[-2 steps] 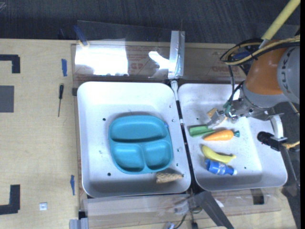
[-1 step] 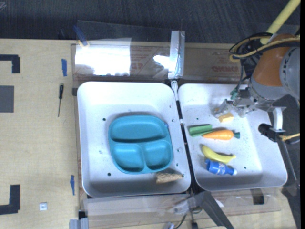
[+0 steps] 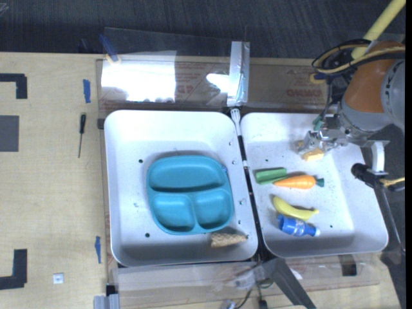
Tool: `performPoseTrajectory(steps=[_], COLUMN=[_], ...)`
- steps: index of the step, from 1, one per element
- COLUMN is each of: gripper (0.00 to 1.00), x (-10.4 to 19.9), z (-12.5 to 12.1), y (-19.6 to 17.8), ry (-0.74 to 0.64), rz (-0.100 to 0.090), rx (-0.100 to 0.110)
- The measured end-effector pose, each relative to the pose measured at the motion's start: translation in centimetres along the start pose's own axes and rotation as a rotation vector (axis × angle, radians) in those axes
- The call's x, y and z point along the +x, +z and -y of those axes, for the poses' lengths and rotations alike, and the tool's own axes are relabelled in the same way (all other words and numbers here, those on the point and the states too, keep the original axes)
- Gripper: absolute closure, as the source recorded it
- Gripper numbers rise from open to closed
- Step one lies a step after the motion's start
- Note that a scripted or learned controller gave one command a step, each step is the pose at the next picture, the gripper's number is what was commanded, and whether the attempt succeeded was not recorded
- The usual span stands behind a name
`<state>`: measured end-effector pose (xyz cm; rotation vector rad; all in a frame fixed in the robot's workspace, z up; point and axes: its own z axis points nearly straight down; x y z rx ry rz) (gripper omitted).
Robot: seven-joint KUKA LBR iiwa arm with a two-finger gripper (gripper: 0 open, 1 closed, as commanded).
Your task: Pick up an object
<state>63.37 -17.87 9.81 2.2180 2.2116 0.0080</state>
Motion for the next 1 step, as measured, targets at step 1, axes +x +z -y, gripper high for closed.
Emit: performPoseTrajectory(steps=[1], gripper=[1.0], x=[6.71], z=[-3.05], y=[-8.88], ry=[-0.045], rz=[-0.004], rx=[0.0])
